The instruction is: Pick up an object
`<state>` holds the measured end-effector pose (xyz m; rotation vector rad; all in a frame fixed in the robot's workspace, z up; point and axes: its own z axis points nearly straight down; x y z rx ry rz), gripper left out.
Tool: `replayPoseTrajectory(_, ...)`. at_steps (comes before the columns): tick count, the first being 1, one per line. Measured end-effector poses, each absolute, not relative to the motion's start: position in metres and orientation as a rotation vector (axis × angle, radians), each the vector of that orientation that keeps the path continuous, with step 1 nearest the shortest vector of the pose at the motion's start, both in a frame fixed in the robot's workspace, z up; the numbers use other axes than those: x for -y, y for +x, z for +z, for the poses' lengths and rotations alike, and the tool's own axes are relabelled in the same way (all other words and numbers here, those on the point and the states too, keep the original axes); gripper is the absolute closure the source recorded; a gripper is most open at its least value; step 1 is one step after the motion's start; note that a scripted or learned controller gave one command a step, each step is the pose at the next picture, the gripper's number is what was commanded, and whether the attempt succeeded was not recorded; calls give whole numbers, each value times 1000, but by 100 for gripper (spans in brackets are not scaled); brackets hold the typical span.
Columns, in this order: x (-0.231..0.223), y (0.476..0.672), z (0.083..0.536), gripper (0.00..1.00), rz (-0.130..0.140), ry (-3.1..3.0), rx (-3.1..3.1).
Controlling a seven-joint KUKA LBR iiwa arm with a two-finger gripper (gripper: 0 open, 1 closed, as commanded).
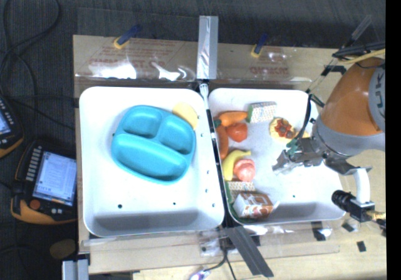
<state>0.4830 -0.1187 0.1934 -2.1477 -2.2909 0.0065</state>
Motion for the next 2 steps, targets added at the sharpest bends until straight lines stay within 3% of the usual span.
replayPoseTrajectory(2, 204, 483, 229, 100, 9, -2503, 1898)
